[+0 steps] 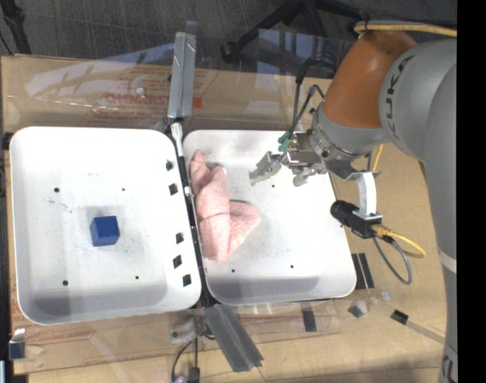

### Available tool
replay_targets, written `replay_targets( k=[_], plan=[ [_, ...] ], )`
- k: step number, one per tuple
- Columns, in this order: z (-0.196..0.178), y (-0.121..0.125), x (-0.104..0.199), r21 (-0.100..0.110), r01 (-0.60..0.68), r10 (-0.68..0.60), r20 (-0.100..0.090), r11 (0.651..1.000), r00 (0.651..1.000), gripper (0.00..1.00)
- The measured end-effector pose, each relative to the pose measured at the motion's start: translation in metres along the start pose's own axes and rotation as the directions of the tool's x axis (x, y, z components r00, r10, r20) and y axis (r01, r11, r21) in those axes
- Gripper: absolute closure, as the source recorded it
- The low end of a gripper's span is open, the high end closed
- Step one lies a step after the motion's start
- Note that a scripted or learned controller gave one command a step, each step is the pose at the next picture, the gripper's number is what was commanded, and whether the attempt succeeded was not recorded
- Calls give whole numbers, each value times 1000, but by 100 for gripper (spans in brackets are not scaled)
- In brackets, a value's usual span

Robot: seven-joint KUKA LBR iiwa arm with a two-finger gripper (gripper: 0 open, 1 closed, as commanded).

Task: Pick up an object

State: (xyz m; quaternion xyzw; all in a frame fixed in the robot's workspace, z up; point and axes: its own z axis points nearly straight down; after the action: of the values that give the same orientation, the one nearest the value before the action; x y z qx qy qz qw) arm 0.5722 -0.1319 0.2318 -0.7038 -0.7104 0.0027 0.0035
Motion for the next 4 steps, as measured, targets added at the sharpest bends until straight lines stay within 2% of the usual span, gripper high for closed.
replay_targets(
  k=[1,2,3,4],
  plan=[
    [139,12,-3,-3,104,-104,1,995,995,0],
    [132,11,-3,2,110,-110,1,994,994,100],
    [132,11,-3,2,110,-110,1,994,994,0],
    [125,11,-3,8,115,-115,1,993,993,100]
  ],
)
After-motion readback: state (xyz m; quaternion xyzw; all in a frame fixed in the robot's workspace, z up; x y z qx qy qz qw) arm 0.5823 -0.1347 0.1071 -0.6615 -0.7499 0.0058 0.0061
